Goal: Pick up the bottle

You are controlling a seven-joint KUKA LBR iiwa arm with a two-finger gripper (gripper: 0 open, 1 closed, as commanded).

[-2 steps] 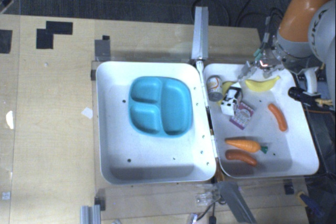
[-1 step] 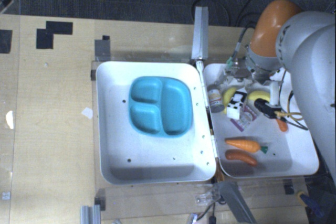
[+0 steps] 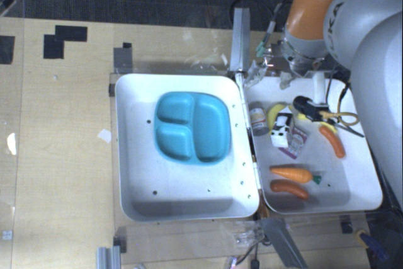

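Lettering in black runs down the grey arm (image 3: 352,16) beside its orange band, too foreshortened for us to read. The small grey cylindrical bottle (image 3: 257,121) lies in the right white bin (image 3: 362,195), against that bin's left wall, below and just left of the gripper (image 3: 271,69); they are apart. How the gripper is set we cannot tell. We see a blue three-compartment plastic tray (image 3: 192,127) in the left white bin (image 3: 135,186), and an orange toy carrot (image 3: 293,174) lower right of the bottle.
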